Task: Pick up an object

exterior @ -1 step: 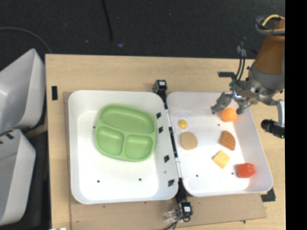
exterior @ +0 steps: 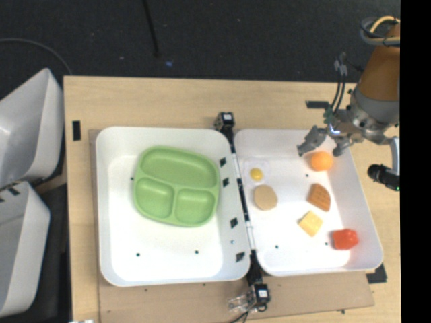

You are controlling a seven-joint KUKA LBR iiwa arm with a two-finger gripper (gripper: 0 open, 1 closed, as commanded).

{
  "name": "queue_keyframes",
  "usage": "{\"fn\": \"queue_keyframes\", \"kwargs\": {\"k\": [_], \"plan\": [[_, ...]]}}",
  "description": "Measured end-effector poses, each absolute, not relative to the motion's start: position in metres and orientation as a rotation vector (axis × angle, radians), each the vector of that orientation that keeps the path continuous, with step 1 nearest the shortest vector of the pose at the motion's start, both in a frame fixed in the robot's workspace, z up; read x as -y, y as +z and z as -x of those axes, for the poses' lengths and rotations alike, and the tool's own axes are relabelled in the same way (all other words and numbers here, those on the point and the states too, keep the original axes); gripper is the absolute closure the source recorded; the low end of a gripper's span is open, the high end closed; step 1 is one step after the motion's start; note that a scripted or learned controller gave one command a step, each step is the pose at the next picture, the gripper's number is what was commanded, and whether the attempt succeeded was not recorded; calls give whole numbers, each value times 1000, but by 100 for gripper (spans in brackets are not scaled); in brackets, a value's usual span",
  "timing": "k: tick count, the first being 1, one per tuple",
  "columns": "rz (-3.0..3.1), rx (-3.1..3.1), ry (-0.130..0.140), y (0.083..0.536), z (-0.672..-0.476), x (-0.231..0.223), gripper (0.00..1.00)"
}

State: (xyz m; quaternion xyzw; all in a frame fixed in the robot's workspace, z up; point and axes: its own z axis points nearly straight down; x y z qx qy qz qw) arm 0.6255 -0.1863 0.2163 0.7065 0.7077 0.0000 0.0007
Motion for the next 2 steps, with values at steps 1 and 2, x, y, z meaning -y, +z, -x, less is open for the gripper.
{"fn": "queue_keyframes", "kwargs": {"k": [1,2], "plan": [[-2223,-2221,-4,174,-625,191,0],[-2222,-2219,-3,132,-627,190,0]]}}
